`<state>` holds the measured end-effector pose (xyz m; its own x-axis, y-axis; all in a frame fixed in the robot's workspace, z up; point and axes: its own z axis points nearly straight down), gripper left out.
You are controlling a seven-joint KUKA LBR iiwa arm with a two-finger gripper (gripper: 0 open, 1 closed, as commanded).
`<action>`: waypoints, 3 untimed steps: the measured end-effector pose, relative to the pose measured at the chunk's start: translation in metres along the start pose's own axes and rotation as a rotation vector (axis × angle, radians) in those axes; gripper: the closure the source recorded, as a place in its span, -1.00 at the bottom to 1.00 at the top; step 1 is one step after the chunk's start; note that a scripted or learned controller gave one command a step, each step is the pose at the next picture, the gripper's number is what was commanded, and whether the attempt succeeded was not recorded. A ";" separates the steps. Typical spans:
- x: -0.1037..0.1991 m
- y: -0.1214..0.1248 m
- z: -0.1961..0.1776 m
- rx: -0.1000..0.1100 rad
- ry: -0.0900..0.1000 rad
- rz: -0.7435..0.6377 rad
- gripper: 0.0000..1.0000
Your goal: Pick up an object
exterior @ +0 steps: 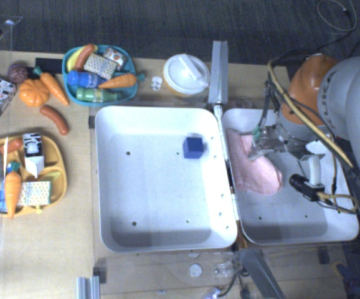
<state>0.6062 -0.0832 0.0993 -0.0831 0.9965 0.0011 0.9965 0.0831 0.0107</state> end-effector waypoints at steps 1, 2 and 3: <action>0.033 0.068 -0.083 0.009 -0.001 -0.275 1.00; -0.027 0.063 -0.088 0.009 0.000 -0.359 1.00; -0.054 0.059 -0.008 0.011 0.002 -0.484 1.00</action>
<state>0.6693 -0.1320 0.1077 -0.5374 0.8433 0.0003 0.8433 0.5374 -0.0003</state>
